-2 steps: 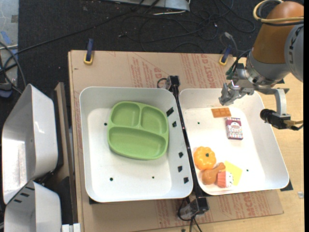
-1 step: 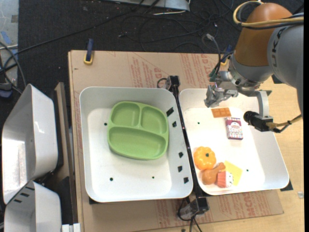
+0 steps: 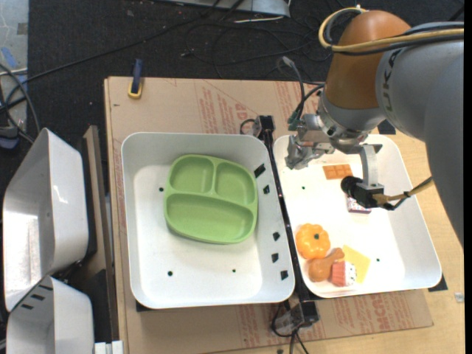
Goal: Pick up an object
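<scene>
My gripper [image 3: 302,155] hangs over the far left part of the right bin [image 3: 413,220], just beside the divider between the two bins. A flat orange square [image 3: 338,172] lies a little to its right. Nearer the front of that bin sit a small orange pumpkin [image 3: 312,240], a brown rounded piece [image 3: 321,269], a yellow wedge [image 3: 357,258] and a red and white piece [image 3: 341,274]. A small pink item [image 3: 359,207] lies under a black fitting [image 3: 361,190] on the arm. Nothing shows in the gripper.
The left bin [image 3: 140,220] holds a green divided plate [image 3: 212,198]. The grey arm with its orange band [image 3: 365,57] reaches in from the upper right over the right bin's far edge. White tubs [image 3: 44,212] stand off the bench at left.
</scene>
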